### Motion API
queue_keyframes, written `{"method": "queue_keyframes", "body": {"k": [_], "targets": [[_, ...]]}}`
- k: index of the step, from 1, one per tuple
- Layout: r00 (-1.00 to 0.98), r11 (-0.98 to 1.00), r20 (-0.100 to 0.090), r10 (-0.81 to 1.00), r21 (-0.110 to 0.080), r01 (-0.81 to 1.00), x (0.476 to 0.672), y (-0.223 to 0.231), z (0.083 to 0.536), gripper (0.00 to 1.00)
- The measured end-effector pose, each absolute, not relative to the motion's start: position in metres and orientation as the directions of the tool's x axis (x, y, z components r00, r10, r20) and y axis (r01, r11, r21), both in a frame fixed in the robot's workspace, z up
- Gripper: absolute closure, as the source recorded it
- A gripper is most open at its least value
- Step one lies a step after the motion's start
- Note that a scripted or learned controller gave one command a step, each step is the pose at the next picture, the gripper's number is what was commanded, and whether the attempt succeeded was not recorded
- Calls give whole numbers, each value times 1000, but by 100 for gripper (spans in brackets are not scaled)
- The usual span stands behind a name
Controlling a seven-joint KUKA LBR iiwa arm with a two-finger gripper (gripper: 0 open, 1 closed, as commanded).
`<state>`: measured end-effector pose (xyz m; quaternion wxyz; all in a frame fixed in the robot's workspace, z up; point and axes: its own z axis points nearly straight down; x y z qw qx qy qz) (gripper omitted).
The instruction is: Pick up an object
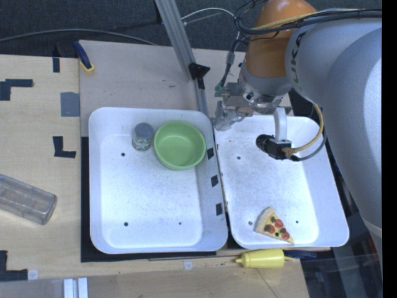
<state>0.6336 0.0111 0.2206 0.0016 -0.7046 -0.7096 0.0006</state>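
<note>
A green bowl (180, 144) sits at the back of the left bin (149, 210), with a small grey-lidded jar (142, 136) just to its left. A toy pizza slice (273, 224) lies near the front of the right bin (279, 185). My gripper (224, 118) hangs over the back end of the divider between the two bins, just right of the bowl's rim. Nothing shows in its grasp. The orange band (279, 17) and the grey arm rise behind it to the right.
A yellow squeeze bottle (263, 259) lies on the bench in front of the right bin. A clear plastic box (25, 198) rests at the far left. A slanted metal pole (177, 36) stands behind the bins.
</note>
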Motion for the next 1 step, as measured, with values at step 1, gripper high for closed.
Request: {"method": "queue_keyframes", "body": {"k": [1], "targets": [[-8,8,2,1000,-2,1000,638,72,215,100]]}}
